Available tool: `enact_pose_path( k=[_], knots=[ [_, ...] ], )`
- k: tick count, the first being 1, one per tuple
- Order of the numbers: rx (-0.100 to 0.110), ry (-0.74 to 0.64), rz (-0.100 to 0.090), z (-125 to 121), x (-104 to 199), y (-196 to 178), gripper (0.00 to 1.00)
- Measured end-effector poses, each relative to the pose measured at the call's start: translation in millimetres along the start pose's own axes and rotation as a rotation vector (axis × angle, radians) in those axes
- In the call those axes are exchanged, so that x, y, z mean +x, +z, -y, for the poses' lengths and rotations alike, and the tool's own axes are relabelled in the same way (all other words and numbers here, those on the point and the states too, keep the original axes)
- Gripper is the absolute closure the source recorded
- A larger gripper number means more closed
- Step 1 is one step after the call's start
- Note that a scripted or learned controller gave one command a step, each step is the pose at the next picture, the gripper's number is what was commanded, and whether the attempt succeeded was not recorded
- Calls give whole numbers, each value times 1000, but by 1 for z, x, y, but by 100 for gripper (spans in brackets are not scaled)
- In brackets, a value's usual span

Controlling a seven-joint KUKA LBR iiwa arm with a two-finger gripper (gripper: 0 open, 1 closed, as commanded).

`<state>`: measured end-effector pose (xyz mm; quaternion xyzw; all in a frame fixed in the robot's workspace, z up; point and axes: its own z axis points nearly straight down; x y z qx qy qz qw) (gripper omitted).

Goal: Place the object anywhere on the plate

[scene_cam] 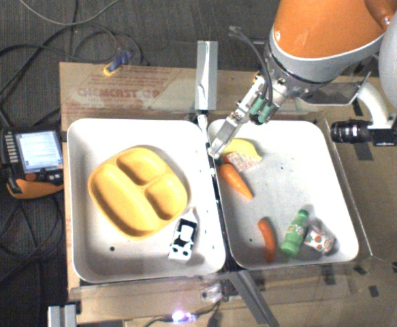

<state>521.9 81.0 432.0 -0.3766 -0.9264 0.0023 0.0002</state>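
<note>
A yellow three-part plate [138,191] lies in the left bin [82,251]. A small black-and-white carton [183,240] lies beside the plate's lower right rim, off the plate. My gripper [218,144] hangs low over the far left corner of the right bin [341,203], by the wall between the bins. Its tip is right next to a yellow banana-like piece [246,147] and a pink-and-white packet [242,161]. Nothing visibly sits in the gripper.
Further down the right bin lie an orange carrot [236,181], a red sausage [267,238], a green bottle [295,233] and a small red-and-white carton [319,241]. A metal post [206,77] stands behind the bins.
</note>
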Motion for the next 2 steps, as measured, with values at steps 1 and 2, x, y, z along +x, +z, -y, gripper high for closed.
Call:
enact_pose_path(
  k=[1, 2],
  knots=[
    [5, 2, 1, -2, -2, -7, 100],
    [1, -71, -3, -24, 14, 99, 100]
  ],
)
